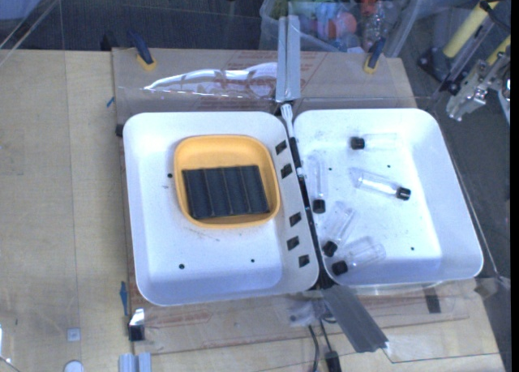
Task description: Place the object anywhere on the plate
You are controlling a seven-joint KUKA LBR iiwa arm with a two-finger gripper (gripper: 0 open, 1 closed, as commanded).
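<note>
Right of the yellow plate point(188, 151), clear capped vials point(379, 185) lie scattered in the neighbouring bin point(422, 233). A dark ribbed block point(225, 191) rests flat on the plate, so the placing looks done. Far beyond and right of the plate hangs the hand point(472, 99), its grip unreadable; any next approach should avoid nudging the block.
</note>
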